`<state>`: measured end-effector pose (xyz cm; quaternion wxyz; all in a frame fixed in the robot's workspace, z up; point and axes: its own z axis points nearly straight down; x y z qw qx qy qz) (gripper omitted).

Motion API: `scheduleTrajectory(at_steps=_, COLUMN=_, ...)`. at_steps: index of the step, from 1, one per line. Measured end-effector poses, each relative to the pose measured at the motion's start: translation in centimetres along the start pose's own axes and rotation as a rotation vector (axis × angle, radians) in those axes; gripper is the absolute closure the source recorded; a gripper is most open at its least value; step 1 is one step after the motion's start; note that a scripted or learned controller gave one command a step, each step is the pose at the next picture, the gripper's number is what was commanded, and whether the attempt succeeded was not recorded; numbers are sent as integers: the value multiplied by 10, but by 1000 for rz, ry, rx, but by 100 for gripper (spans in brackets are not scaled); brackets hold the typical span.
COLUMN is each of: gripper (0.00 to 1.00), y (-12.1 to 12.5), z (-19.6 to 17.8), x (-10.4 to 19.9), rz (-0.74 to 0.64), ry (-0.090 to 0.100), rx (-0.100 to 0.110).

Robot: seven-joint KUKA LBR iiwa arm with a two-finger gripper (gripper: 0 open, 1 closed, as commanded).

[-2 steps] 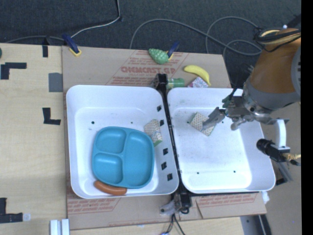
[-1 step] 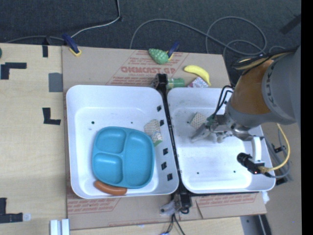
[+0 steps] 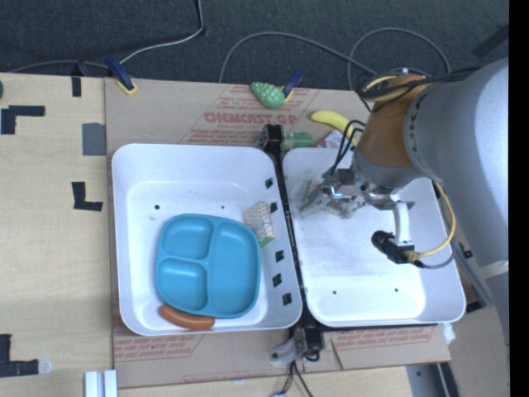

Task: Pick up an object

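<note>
Pincer [image 3: 331, 195] low over the right bin [image 3: 364, 300] – grip state unclear; blue plate [image 3: 207, 265] to its left, cardboard-covered worktop [image 3: 165, 114] beneath

The arm [image 3: 463, 131] is bulky, smooth and grey with an orange band [image 3: 388, 135] above the wrist, where yellow and black cables [image 3: 442, 238] loop around a black connector [image 3: 393, 246].

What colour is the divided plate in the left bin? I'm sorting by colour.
Light blue; the divided plate shows clearly in the camera view.

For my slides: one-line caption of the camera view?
KUKA arm reaches into right bin; left bin holds blue plate and sausage.
</note>
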<state>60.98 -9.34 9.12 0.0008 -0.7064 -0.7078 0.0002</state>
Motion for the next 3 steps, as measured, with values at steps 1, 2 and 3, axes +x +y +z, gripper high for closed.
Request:
scheduleTrajectory(at_steps=1, gripper=0, y=54, z=6, x=-1, rz=0, ry=-2, rx=-4)
scheduleTrajectory(at_steps=2, gripper=0, y=59, z=6, x=-1, rz=0, ry=-2, rx=-2)
scheduleTrajectory(at_steps=3, gripper=100, y=59, z=-4, x=0, rz=0, ry=-3, rx=-2)
